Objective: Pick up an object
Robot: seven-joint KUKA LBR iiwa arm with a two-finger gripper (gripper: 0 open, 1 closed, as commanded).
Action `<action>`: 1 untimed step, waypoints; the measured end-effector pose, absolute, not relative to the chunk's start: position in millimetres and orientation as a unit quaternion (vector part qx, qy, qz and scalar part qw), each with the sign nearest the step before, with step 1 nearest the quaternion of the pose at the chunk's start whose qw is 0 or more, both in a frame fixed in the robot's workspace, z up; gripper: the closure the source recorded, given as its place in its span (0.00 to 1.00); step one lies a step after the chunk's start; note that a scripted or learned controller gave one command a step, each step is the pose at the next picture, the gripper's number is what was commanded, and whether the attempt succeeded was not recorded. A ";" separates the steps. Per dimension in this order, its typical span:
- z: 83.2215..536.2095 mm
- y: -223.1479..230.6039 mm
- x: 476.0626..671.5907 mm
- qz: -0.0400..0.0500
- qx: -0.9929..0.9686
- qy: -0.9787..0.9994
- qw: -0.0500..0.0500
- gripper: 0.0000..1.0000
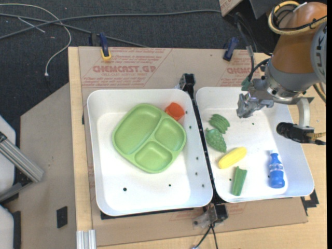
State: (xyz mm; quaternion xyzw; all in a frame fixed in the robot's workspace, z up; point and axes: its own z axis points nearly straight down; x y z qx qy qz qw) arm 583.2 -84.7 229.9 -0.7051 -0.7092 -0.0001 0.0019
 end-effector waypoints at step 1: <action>236.0 -22.5 593.5 -0.002 -0.704 -0.710 0.000 1.00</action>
